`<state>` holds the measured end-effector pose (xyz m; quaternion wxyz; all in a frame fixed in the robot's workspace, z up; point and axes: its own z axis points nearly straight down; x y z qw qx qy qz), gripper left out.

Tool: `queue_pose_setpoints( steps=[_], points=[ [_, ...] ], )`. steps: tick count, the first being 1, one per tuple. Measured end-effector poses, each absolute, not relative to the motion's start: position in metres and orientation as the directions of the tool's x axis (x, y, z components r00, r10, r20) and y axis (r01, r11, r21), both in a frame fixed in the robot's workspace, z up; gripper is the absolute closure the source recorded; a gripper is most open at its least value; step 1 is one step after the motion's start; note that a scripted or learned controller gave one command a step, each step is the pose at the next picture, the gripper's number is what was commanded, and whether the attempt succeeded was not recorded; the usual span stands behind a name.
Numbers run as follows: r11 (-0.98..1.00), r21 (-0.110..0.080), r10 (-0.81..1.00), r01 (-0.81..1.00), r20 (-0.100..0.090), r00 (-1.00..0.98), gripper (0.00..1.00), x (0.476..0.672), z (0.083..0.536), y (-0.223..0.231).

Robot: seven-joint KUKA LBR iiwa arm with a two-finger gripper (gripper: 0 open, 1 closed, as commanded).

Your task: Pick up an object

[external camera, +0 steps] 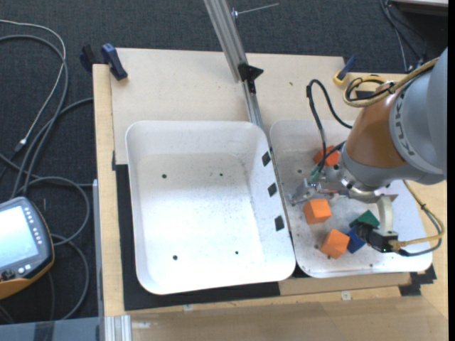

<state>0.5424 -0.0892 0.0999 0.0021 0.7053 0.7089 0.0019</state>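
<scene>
Gripper [311,187] down low in right bin [398,261], metal fingers poking out from under wrist. Can't tell how far open, nothing visibly clamped between them. Orange cube [318,210] sits just below fingertips, closest target. Second orange cube [334,244] further down, touching blue block [355,241]; green piece [367,219] beside that. Another orange bit [328,155] up above gripper. Guessing cubes are light, stiff foam or wood, flat faces, not slippery. Best bet: pinch two opposite flat sides, mid-height.

robotics lab | bench [178,84] with two white bins [142,137] | loose cables [43,55] | teach pendant [21,244]
</scene>
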Motion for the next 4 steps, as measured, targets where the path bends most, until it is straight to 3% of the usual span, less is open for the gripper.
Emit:
queue_pose_setpoints(
  steps=[1,2,3,4],
  points=[
    [0.003,0.004,1.0,1.0,0.0,-0.003,0.0,0.567,0.1,-0.082],
    [-0.001,-0.006,1.0,1.0,0.002,0.001,0.0,0.525,0.099,-0.082],
    [0.0,-0.001,1.0,1.0,0.002,0.0,1.0,0.527,0.11,-0.081],
    [0.007,0.007,1.0,1.0,0.002,-0.007,1.0,0.501,0.204,-0.024]
  ],
)
